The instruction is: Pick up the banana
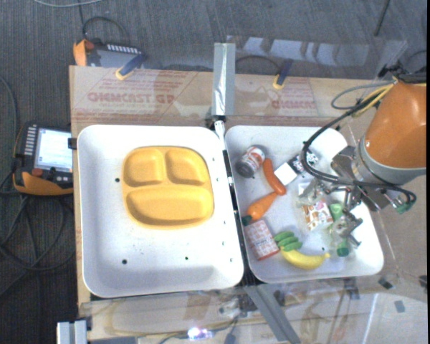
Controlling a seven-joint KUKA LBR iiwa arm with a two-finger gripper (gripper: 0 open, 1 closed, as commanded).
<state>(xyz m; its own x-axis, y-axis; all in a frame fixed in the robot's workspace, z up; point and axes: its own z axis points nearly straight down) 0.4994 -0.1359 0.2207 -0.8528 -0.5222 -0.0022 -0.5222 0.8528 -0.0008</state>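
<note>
The yellow banana (304,259) lies near the front edge of the right bin (238,143), just in front of a small green vegetable (288,239). My gripper (342,217) hangs over the right side of that bin, up and to the right of the banana, above a clear packet with red and green print (315,212). The arm's orange band fills the far right. Nothing yellow shows between the fingers.
The right bin also holds a small can (250,160), a red-orange sausage shape (274,178), a carrot (261,206) and a red box (261,239). A yellow divided tray (168,186) sits in the left bin (100,256). Cables loop by the arm.
</note>
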